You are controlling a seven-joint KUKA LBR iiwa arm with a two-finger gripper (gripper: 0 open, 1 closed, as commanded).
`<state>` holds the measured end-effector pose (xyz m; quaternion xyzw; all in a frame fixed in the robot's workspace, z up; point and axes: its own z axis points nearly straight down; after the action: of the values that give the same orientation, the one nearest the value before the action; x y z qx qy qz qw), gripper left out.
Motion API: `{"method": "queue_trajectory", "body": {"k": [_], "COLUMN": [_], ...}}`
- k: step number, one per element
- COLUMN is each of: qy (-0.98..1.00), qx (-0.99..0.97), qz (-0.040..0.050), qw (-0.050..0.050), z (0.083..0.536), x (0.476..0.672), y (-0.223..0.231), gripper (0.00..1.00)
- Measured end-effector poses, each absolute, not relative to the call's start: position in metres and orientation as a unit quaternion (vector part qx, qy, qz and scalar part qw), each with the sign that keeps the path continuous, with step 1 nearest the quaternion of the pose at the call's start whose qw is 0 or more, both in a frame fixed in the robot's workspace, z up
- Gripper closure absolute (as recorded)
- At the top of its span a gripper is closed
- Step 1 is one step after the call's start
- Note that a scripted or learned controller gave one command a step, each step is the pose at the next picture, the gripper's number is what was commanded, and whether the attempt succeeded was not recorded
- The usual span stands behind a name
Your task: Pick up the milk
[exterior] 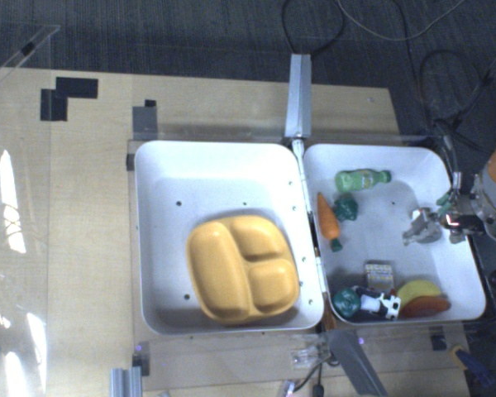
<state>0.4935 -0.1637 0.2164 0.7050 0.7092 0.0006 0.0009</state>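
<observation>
Well below the jaws (423, 227), milk (379, 304) at bin's front.

The milk (383, 304) — a small carton with black-and-white cow patches — lay on its side near the front edge of the right bin (471, 255).

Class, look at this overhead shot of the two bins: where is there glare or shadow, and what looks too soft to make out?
Camera view: bright glare streaks lie on the clear sheet at the left; the yellow tray casts a soft shadow on the left bin; the whole frame is slightly soft, so the small black-and-white item in the right bin and the gripper blur.
</observation>
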Motion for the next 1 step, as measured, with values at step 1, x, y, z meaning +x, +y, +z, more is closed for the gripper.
{"method": "queue_trajectory", "body": {"k": [1], "qy": [0.694], "qx": [0.72], "qz": [0.0], "qw": [-0.001], "z": [0.1026], "x": [0.5023], "y": [-0.1307], "gripper": [0.0]}}
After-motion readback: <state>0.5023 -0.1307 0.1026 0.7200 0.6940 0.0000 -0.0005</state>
